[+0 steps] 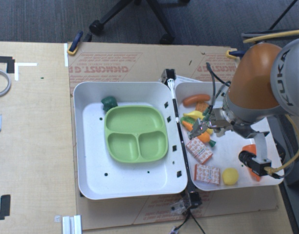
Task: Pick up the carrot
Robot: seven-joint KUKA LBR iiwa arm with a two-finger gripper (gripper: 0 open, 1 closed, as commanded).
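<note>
1. Bench and bins. Two shallow white bins sit side by side on a sheet of cardboard laid over the wooden bench; the left bin and the right bin meet along a shared middle edge.
2. Left bin. A green divided plate with three compartments lies near the centre. A small dark green item rests just beyond the plate's upper left corner, touching or nearly touching its rim.
3. Arm. The grey arm with its orange band reaches in from the right and hangs over the right bin.
4. Gripper. The gripper is low over a cluster of small toys at the left side of the right bin. How far apart its jaws stand, and whether anything lies between them, cannot be told from this angle.
5. Carrot. The carrot, orange with a green end, lies in that cluster, just beside and partly beneath the gripper.
6. Other contents of the right bin. A sausage lies near the far wall, a yellow piece just below it, two red-and-white packets toward the near left, and a yellow ball near the front wall.
</note>
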